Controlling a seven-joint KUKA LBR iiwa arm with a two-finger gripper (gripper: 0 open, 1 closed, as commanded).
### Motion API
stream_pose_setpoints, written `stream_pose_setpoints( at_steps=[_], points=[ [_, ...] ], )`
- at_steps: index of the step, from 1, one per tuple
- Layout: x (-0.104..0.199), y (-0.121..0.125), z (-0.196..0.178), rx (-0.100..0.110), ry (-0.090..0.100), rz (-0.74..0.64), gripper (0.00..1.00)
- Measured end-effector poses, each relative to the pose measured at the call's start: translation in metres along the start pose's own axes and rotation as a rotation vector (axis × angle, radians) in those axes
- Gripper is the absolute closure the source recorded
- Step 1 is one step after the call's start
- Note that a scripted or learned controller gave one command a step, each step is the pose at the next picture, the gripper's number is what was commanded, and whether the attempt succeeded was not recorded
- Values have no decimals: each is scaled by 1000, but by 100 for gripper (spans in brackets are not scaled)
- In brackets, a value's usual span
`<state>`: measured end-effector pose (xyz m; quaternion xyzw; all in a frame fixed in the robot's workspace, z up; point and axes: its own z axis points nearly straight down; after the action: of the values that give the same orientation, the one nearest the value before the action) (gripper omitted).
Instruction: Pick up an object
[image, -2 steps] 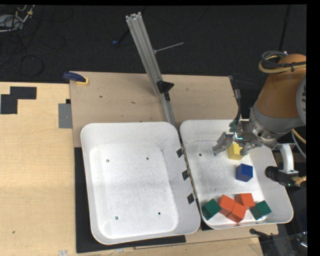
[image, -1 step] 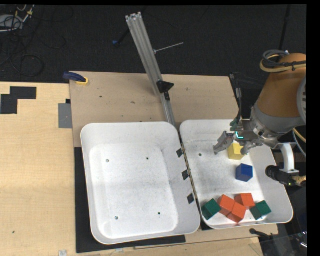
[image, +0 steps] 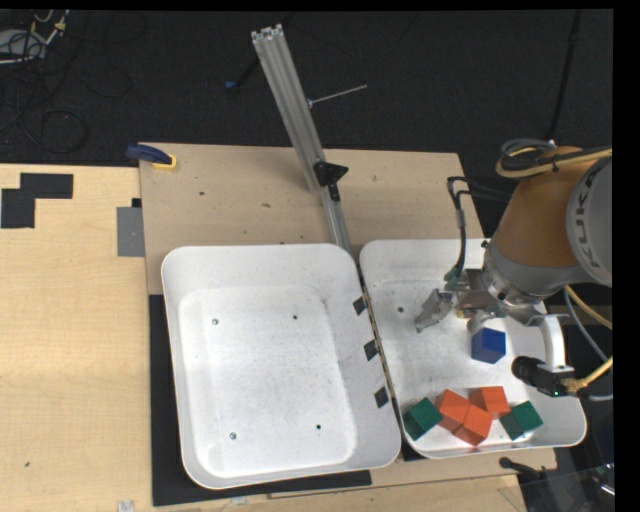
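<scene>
Blocks: I see green and orange ones, lower right.
Blue cube: beside pincer.
Pincer: open, gripping nothing.

Even overhead light was cast on the worktop, and the white bins were rendered bright, nearly washed out. The background was left dark. Soft shadows and slight overall softness were seen.

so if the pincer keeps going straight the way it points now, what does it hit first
The pincer points left and down into the right bin. It would most likely meet that bin's bare white floor first, though depth is unclear. The blue block sits behind it, out of that line.
</scene>
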<state>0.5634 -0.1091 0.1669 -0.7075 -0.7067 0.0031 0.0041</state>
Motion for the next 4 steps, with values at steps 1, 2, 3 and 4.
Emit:
stream_pose_setpoints(
  at_steps=[1, 2, 3, 4],
  points=[
    [2, 8, 49, -1, 0, 2, 0],
    [2, 9, 75, -8, -1, 4, 0],
    [1, 8, 65, -8, 1, 12, 100],
    [-8, 1, 15, -11, -2, 9, 100]
  ],
)
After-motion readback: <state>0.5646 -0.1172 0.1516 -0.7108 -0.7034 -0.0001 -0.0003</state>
